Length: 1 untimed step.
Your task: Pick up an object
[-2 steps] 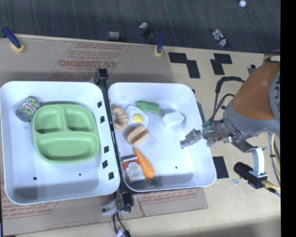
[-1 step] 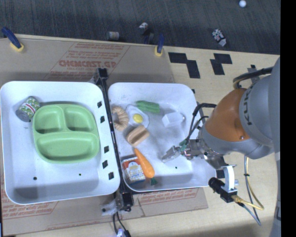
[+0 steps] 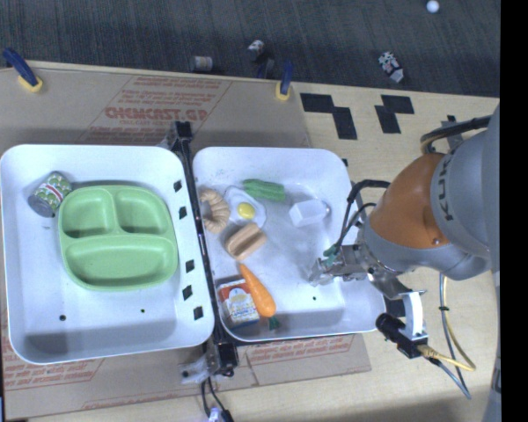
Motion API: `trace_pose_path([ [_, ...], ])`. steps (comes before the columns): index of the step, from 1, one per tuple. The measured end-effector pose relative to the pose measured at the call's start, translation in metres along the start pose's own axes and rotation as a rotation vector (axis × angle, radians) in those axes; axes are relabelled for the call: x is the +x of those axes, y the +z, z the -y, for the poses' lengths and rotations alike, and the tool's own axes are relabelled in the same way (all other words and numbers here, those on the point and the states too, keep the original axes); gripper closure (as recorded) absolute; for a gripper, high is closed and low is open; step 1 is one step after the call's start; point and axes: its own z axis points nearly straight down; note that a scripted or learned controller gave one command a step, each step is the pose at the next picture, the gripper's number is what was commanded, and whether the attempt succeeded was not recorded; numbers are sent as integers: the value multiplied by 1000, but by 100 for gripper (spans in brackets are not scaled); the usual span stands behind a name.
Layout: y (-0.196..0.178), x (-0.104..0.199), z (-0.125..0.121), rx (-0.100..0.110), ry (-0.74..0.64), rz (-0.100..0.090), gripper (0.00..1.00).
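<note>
While reaching in from the right, hung with the gripper (image 3: 327, 266) low over the right bin (image 3: 273, 157), on its right side, close to the front wall. Could not tell whether the gripper was spread or pressed together, since seen from above and partly hidden by the wrist. Carried an orange band (image 3: 405, 209) just above that wrist, with grey arm (image 3: 471, 200) behind it.

Found the things to pick all lying in the right bin, left of the gripper. Nearest, a clear plastic cup (image 3: 306, 211), up and slightly left, apart from the gripper. Further up, a green pickle (image 3: 264, 189) lying across. Just beside it, down and left, a fried egg (image 3: 245, 209), and next to that a tan pretzel (image 3: 214, 207) against the bin's left wall. Below the egg, a bread roll (image 3: 245, 240). Toward the front left corner, a carrot (image 3: 258, 295) lying at a slant, touching a small red-labelled packet (image 3: 236, 306).

Held in the left bin (image 3: 88, 159) a green divided plate (image 3: 119, 236), with a small can (image 3: 50, 192) just beside its upper left corner.

Rested both bins side by side on a printed cardboard sheet (image 3: 158, 104) laid over the tabletop (image 3: 334, 394), pinned at the far edge by blue clamps (image 3: 22, 70).
</note>
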Motion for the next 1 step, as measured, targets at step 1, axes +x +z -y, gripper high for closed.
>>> trace_pose_path([
  [1, 10, -1, 1, 2, 3, -2, 100],
])
